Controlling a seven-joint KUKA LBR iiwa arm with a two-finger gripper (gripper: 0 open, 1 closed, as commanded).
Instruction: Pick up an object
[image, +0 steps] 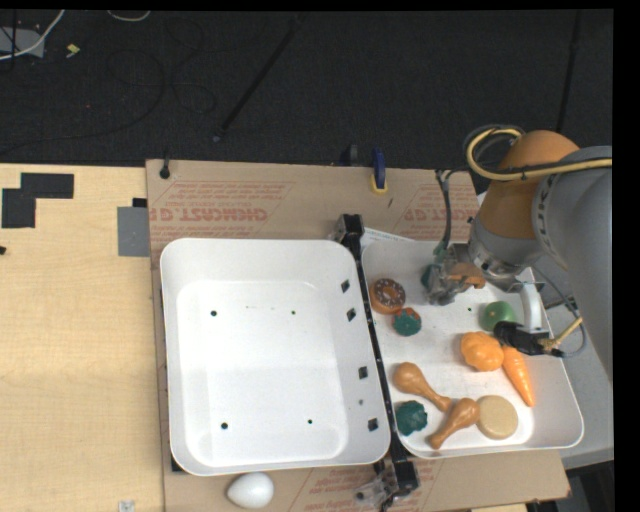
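A white egg (250, 490) is lying nearest, outside the bins. My gripper (443, 284) is hanging over the right bin (560, 425); I cannot tell its grip. The carrot (518, 376) is pointing down-right, beside an orange (481, 351).

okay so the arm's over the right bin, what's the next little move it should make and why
Probably a short shift left and down onto the donut. The pincer hangs at the right bin's upper part with nothing seen between its fingers, and the donut lies closest to it, apart from the other toys.

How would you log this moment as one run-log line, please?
arm: over right bin | gripper: near donut, nothing visibly held | left bin: no items
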